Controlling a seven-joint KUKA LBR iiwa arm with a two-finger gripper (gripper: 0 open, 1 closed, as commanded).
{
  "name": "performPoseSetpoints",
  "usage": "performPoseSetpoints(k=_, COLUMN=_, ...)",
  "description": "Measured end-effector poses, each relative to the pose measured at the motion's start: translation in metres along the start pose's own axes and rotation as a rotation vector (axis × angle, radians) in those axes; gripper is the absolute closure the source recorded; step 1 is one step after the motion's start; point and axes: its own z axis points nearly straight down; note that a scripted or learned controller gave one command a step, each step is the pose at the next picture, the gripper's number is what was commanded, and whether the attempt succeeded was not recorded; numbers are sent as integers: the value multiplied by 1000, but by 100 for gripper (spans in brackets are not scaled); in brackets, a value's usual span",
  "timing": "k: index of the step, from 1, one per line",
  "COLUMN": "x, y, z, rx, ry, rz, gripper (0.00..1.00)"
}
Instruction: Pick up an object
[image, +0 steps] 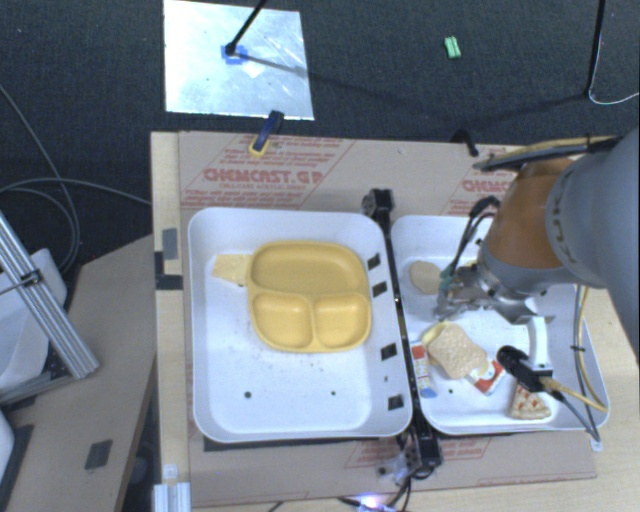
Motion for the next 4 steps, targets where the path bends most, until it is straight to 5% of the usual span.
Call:
performPoseSetpoints(k=1, x=0, y=0, z=0, rx=0, ry=0, rz=0, gripper=0)
performPoseSetpoints(k=3, x=0, y=91, z=10, rx=-3, ry=0, rz=-5, gripper=0)
performPoseSetpoints(k=4, x=-1, y=91, z=-2, rx=-5, ry=-2, rz=-7, gripper=100)
